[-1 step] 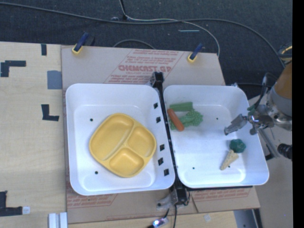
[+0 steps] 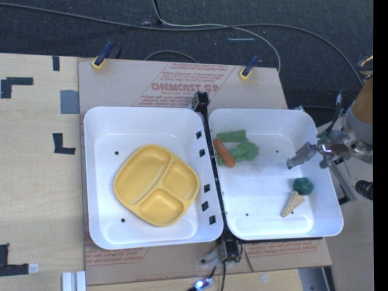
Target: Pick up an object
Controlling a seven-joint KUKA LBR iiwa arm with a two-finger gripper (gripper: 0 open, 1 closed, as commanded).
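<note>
1. At the right bin's point(image 2: 267, 226) outer rim: claw point(image 2: 303, 156) hangs just inside the wall, above the floor. One dark finger points toward the bin's middle. Spread or pressed together: can't tell from this angle. Nothing visible between the fingers.
2. Candidates, all in the right bin: toy ice cream cone point(image 2: 297, 196) with a green scoop, near the claw, toward the bin's front edge. Carrot point(image 2: 224, 154), green bean point(image 2: 231, 136) and green leafy piece point(image 2: 245, 151) are bunched against the divider side, well apart from the claw.
3. Left bin point(image 2: 97, 162): yellow divided plate point(image 2: 157, 184), beyond the divider.
4. Progress: nothing grasped or lifted. Judging by position, approach only; descent, closing and lift remain. The cone looks the likeliest target.
</note>
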